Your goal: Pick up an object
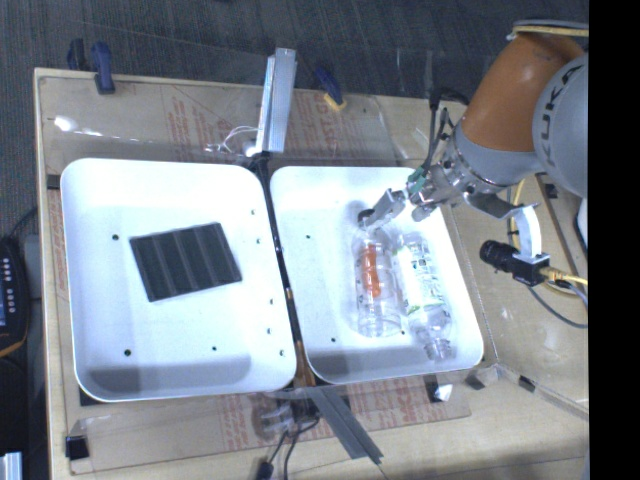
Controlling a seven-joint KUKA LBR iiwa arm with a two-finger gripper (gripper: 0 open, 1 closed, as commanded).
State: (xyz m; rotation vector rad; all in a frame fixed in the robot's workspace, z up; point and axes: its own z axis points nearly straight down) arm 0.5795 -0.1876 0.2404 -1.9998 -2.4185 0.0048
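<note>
2 white bins (100,198) on a wooden bench (180,118), dark carpet (400,8) behind.

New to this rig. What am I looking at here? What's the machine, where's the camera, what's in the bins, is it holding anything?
It is one shot from a single fixed camera above the bench, looking down at a slant.

The machine is a robot arm, grey with an orange band, reaching in from the right side of the picture. At its tip is a gripper, which hangs over the upper part of the right bin, close above the top ends of the bottles.

Two shallow white bins sit side by side. The left bin holds a dark ribbed panel lying flat. The right bin holds two clear plastic bottles lying side by side: one with an orange label and one with a white label.

Nothing shows between the jaws, so I would not call anything held. Whether they are open or shut is too small to tell.
</note>
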